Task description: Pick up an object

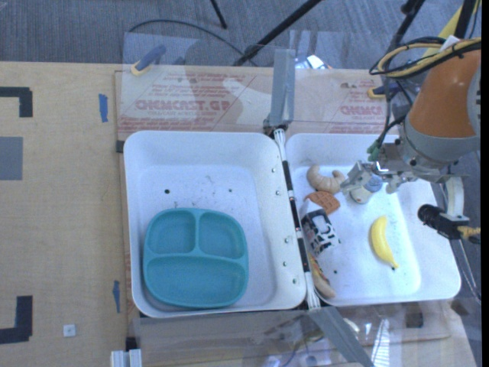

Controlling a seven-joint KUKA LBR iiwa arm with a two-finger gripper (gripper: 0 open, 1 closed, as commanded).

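In the right bin point(435, 281) lie a yellow banana point(381, 240), a tan knobbly piece point(324, 178), an orange-brown piece point(325, 201), a black-and-white item point(320, 232) and a pale beige item point(322, 283) by the bin's left wall. My gripper point(368, 180) hangs low over the upper middle of this bin, right of the tan piece and above-left of the banana. A small whitish object point(359, 195) with a bluish part sits right at the gripper's tip; whether it is held is unclear.
The left bin point(199, 147) holds a teal divided plate point(196, 257) at its front. A grey post point(282, 90) stands behind the wall between the bins. Cables and the arm's orange band point(451, 98) crowd the right bin's back right.
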